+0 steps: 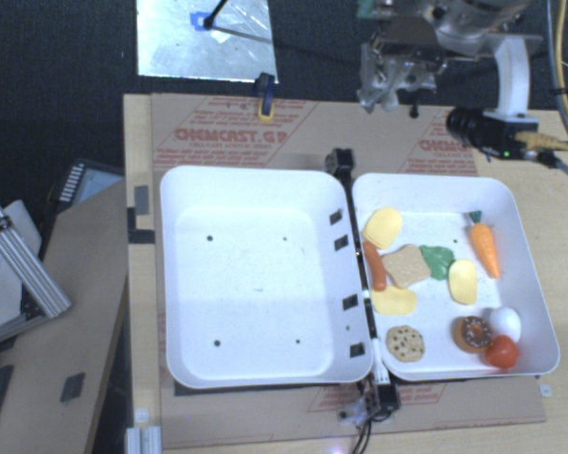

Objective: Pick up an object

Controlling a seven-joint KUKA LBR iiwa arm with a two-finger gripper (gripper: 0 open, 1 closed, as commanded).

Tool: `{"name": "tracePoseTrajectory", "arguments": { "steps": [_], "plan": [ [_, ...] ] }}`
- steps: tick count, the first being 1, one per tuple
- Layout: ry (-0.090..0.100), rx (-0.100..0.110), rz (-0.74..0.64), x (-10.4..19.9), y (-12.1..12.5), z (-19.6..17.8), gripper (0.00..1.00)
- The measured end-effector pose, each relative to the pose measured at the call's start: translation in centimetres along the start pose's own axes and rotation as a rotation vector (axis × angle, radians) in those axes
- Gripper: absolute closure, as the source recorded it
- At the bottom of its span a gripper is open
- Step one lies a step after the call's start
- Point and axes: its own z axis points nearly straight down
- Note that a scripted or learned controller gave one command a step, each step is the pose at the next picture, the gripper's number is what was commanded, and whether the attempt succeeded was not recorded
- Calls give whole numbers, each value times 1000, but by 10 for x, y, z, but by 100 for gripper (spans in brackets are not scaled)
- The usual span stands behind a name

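1. Near edge, lower right of frame: the right bin (535, 282) is holding all the toy food. A tomato (501, 351) is sitting in its lower right corner, touching a donut (472, 333) on its left and an egg (505, 323) just above it.
2. A cookie (405, 343) is lying at the lower left of that bin, apart from the donut.
3. Mid bin: a bread slice (406, 265) is resting between a sausage (375, 266) on its left and a green leaf (437, 259) on its right. Yellow chips are lying above, below and right of this cluster.
4. A carrot (483, 244) is lying at the upper right of the bin, tip pointing down.
5. The left bin (256, 277) is sitting flush beside the right one.
6. Far, upper right of frame: the gripper (390, 91) is hanging over the bench beyond the bins, well apart from the food. Jaws: cannot tell whether wide or narrow; nothing is showing between them.
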Motion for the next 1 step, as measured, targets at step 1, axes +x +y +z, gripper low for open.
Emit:
{"name": "tracePoseTrajectory", "arguments": {
  "steps": [1],
  "plan": [
    [-5,15,6,-9,40,7,100]
  ]
}}
